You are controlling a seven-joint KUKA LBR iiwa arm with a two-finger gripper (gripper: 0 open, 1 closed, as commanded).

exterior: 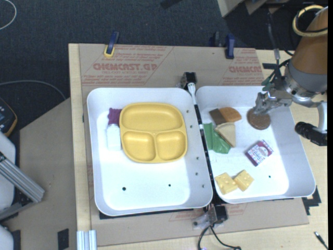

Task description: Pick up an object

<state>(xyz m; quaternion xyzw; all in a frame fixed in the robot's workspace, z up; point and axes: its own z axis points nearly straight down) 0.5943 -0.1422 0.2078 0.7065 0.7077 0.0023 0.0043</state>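
Now | pincer (261,107) directly above brown disc (259,121) | right bin (296,155)

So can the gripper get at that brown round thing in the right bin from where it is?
Probably yes. The gripper hangs right over the brown round piece near the far corner of the right bin; nothing lies on top of it, and the bread slice sits apart to its left.

A divided tray (153,132) lies in the left bin (104,186). The right bin (296,155) holds a round disc (258,120) at upper right, two cubes (234,182) at bottom.
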